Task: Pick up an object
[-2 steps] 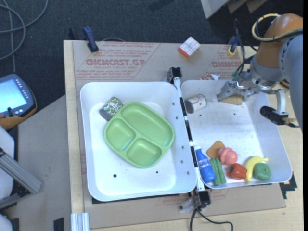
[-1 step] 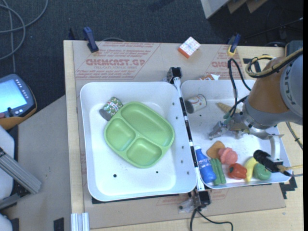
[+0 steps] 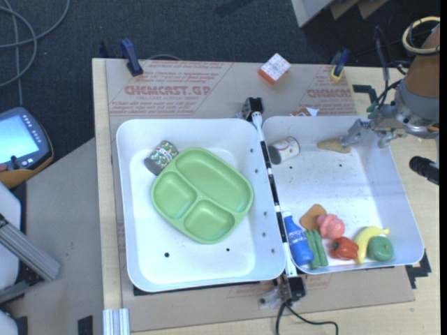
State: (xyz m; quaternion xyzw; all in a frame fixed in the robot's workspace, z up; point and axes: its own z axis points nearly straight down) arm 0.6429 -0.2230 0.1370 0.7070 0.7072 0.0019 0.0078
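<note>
At the right bin's [image 3: 391,187] far edge, the claw [image 3: 357,132] hangs low; whether its fingers are apart or together cannot be told. A tan flat piece [image 3: 333,145] lies just left of it, long axis running left-right, nearest candidate.

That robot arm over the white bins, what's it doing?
The robot arm reaches in from the right, and its gripper hangs over the far end of the right bin, close to a small tan piece. It isn't holding anything yet. Toy food is piled at the near end of that bin, with a small can by the divider. The left bin holds a green tray.
</note>
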